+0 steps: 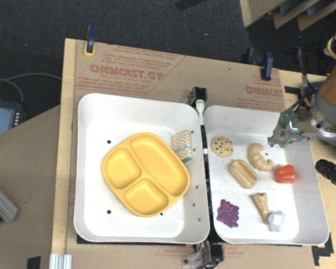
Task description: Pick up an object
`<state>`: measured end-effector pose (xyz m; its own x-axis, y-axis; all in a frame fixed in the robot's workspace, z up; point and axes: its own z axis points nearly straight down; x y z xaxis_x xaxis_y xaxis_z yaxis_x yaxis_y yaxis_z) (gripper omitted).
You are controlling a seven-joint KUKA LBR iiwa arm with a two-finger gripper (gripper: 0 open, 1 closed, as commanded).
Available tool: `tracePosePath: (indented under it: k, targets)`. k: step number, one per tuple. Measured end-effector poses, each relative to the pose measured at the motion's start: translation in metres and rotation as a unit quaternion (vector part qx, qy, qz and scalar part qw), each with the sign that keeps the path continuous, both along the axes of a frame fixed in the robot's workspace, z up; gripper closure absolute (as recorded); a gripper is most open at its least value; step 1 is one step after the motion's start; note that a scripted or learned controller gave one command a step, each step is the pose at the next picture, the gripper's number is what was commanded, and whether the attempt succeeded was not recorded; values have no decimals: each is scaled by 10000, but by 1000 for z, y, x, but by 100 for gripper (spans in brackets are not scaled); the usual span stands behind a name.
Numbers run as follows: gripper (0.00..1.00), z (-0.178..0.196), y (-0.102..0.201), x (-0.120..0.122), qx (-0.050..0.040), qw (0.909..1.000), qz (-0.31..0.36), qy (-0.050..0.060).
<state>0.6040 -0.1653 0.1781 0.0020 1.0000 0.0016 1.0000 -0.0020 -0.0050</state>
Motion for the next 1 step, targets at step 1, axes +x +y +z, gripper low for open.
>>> tracePosePath:
  k: [1]
  targets:
    - [0, -2, 0, 3, -5, 10000, 8, -16]
